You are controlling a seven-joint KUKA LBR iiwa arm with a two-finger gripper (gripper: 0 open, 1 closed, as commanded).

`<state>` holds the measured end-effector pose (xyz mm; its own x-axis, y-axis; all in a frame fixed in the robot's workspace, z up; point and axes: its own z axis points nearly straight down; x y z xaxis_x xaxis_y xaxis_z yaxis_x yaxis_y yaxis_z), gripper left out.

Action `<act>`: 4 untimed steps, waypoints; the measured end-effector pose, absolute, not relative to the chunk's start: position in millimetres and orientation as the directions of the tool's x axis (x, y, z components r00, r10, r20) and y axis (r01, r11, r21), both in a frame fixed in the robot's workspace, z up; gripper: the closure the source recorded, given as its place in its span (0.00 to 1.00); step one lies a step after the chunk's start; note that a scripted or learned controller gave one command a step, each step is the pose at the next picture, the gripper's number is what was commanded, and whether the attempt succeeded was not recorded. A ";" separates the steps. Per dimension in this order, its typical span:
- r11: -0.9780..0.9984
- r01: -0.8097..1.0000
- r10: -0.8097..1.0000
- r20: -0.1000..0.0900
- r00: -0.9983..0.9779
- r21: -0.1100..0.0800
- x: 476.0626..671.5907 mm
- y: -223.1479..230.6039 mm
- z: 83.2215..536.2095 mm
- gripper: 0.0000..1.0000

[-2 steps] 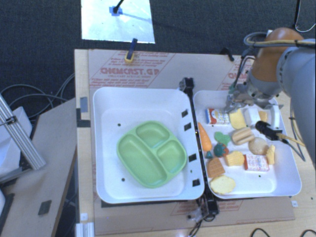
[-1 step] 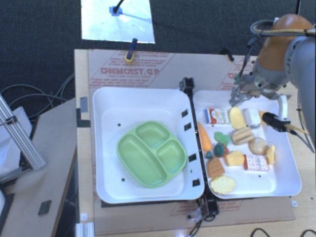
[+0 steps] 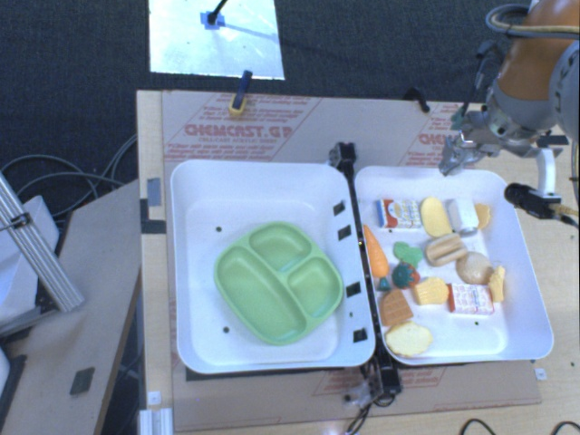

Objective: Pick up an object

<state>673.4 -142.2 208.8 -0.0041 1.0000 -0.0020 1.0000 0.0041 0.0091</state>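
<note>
Toy food lies heaped in the right bin [image 3: 521,270]: a carrot [image 3: 376,254] against the divider side, a small carton [image 3: 400,213] beyond it, a yellow piece [image 3: 436,217] and a white block [image 3: 463,216] further along, a hot-dog bun [image 3: 446,249] near the middle, a boxed item [image 3: 471,299] and a round slice [image 3: 409,339] at the near end. Beside this bin, the left bin [image 3: 195,243] bears a green divided tray [image 3: 277,282].

From the overhead camera, the gripper [image 3: 456,159] hangs above the right bin's far rim, short of the pile and holding nothing; whether its tips stand apart or together cannot be told. This looks like the approach step. Next it must travel over one piece, likely the yellow one or white block nearest, and descend.
</note>
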 end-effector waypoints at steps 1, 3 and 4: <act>0.006 1.000 1.000 0.000 -0.006 0.004 674.5 -142.0 225.8 1.00; 0.009 1.000 1.000 0.002 -0.009 0.000 619.8 -36.3 235.9 1.00; 0.008 1.000 1.000 0.001 -0.008 -0.001 603.9 3.5 230.5 1.00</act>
<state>603.9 3.5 230.5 -0.0082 1.0000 0.0014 1.0000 0.0082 -0.0012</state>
